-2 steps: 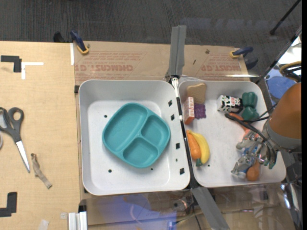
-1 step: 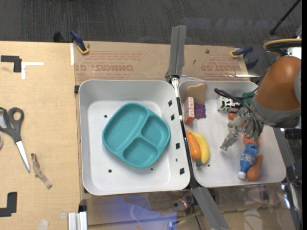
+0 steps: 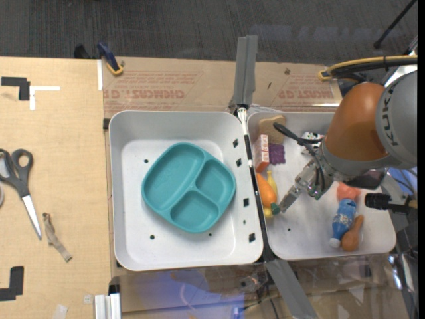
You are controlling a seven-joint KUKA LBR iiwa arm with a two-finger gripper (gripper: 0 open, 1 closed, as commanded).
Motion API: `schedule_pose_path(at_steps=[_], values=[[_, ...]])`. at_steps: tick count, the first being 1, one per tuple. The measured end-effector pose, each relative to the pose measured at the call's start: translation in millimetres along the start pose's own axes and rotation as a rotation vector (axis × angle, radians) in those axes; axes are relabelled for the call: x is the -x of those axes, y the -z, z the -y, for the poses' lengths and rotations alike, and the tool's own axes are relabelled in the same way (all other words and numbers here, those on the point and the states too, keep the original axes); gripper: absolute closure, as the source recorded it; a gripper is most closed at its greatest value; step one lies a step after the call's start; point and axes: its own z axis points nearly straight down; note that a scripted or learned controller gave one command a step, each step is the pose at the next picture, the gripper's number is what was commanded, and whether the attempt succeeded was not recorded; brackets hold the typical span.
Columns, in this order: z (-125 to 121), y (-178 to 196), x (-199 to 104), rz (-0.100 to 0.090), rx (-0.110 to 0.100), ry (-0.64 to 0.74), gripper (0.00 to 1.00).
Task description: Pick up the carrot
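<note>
The carrot [image 3: 267, 191], short and orange, lies against the left wall of the right bin [image 3: 312, 244]. A small yellow-green piece [image 3: 269, 210] touches its near end. My gripper [image 3: 285, 203] reaches down at a slant from the grey wrist and orange band [image 3: 355, 128]. Its tip sits low over the bin floor, just right of the carrot's near end. I see nothing held in it, and the carrot rests on the bin floor.
The left bin [image 3: 126, 244] holds a teal divided plate [image 3: 189, 188]. Around the carrot are a purple item [image 3: 275, 153], a small red-and-white box [image 3: 263, 145] and a tan block [image 3: 271, 121]. A blue bottle [image 3: 344, 219] and a brown-orange piece [image 3: 354, 231] lie at the right. Scissors [image 3: 20, 178] rest on the bench.
</note>
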Motion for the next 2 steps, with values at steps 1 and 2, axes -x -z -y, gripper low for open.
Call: schedule_pose_path(at_steps=[1,2], values=[[-21.9,0.9,18.9,0.004,0.001,0.089,0.0],[-23.7,0.9,18.2,0.004,0.0,-0.056,0.0]])
